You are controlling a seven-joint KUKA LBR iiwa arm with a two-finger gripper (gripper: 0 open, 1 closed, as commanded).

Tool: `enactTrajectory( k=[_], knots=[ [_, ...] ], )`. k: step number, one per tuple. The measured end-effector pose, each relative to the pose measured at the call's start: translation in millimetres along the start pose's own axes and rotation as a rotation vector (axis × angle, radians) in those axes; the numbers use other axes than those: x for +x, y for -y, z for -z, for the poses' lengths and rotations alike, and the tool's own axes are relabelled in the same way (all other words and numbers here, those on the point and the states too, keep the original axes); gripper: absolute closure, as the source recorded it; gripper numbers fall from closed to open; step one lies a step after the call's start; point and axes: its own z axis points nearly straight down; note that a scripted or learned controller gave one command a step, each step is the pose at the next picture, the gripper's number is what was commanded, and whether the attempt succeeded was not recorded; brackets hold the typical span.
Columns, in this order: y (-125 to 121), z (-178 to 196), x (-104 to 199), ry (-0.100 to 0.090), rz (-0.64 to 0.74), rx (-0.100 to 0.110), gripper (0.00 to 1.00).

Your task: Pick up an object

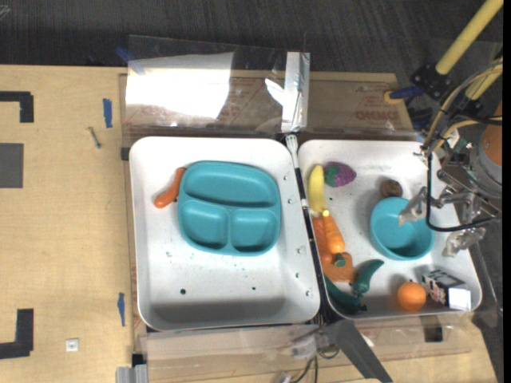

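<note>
The right bin (pixel 363 154) holds a teal bowl (pixel 397 231), a yellow banana (pixel 317 188), a purple toy (pixel 341 174), a small brown piece (pixel 390 187), an orange carrot (pixel 331 244), a dark teal toy (pixel 357 284), an orange fruit (pixel 412 295) and a black and white box (pixel 445 288). My gripper (pixel 437 226) hangs over the bowl's right rim, reaching in from the right. It is open, one finger over the bowl and the other just outside it. Nothing is held between them.
The left bin (pixel 152 238) carries a teal divided plate (pixel 230 207) with a small orange toy (pixel 168 190) at its left. Cables and a yellow bar (pixel 471 26) crowd the right side. A clear plastic sheet (pixel 207 86) lies behind the bins.
</note>
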Motion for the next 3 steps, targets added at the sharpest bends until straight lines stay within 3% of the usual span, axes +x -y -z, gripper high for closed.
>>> enactTrajectory(
  k=[1,2,3],
  knots=[
    [-23,-104,8,-0.003,0.162,-0.012,0.00],
    [-38,-119,4,0.013,0.204,0.027,0.00],
    [28,-130,15,0.000,0.339,-0.007,0.00]
  ],
)
